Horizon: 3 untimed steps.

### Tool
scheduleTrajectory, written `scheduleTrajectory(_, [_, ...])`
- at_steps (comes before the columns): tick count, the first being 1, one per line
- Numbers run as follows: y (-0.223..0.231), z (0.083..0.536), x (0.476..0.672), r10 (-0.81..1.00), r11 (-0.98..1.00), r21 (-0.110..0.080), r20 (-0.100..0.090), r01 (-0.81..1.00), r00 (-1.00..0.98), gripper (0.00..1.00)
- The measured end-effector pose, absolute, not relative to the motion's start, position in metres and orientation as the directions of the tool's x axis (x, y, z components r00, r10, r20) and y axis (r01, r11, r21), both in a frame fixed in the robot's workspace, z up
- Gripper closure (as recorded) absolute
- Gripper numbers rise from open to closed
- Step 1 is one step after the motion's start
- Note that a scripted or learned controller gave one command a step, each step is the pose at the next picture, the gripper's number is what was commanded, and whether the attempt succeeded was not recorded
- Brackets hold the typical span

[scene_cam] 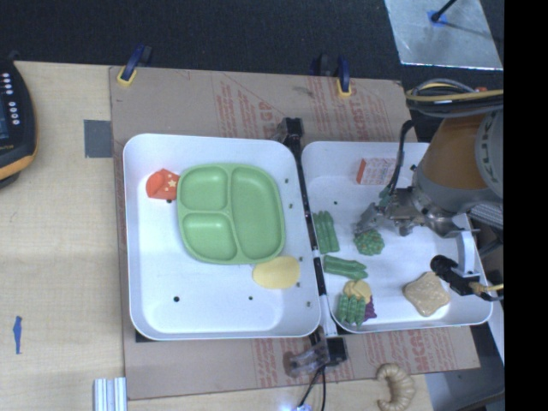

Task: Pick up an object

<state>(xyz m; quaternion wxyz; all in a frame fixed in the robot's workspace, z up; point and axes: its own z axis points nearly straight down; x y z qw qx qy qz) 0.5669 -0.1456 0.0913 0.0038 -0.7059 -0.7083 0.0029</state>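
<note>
My gripper [373, 222] hangs over the middle of the right bin [402, 318], at the end of the grey arm with the orange band [454, 159]. Just below its tip lies a green broccoli piece [370, 244], close to it or touching; I cannot tell which. Nothing is visibly held. To the left are a green ridged pod [324, 230] and a flat green bean pod [344, 267]. A yellow, green and purple toy [354, 302] lies at the bin's front. A tan bread slice [426, 294] sits front right. An orange-and-white packet [373, 171] lies at the back.
The left bin [154, 306] holds a green divided plate [231, 213], a red item [162, 184] at its left and a yellow lemon-like piece [276, 273] at its front. A black part [454, 275] juts over the right bin's right side. A tan curled object [396, 384] lies on the bench in front.
</note>
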Motion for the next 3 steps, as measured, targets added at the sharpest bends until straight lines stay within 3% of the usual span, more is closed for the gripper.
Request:
scheduleTrajectory(1, [-0.147,0.102,0.57,1.0,0.005,-0.005,-0.001,1.0,-0.005,1.0])
scheduleTrajectory(2, [-0.147,0.102,0.57,1.0,0.006,-0.005,-0.001,1.0,-0.006,0.0])
scheduleTrajectory(3, [-0.157,0.091,0.521,1.0,0.003,-0.009,0.002,1.0,-0.003,0.0])
